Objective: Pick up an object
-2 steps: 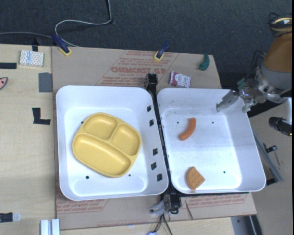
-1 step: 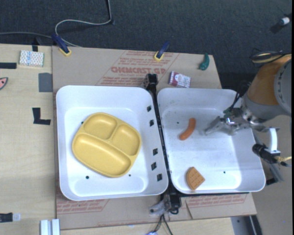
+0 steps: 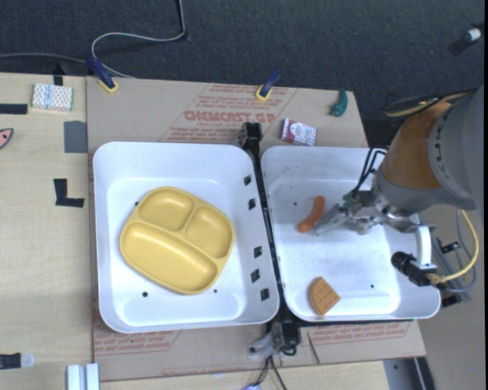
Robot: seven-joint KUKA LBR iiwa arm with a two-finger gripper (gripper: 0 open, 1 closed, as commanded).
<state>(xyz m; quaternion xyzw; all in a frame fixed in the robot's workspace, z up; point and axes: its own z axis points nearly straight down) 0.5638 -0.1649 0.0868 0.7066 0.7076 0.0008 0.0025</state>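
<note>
because the arm leans in low from the right, its gripper (image 3: 319,223) sits at the lower end of the small sausage (image 3: 311,214) in the right bin (image 3: 407,299), fingers seemingly spread, though whether they pinch it i cannot tell.

Two bins (image 3: 114,169), one yellow tray (image 3: 177,238), one sausage (image 3: 311,214), one cracker (image 3: 324,296).

Grey arm (image 3: 464,149), orange band (image 3: 411,153), metal fingers (image 3: 335,218).
</note>
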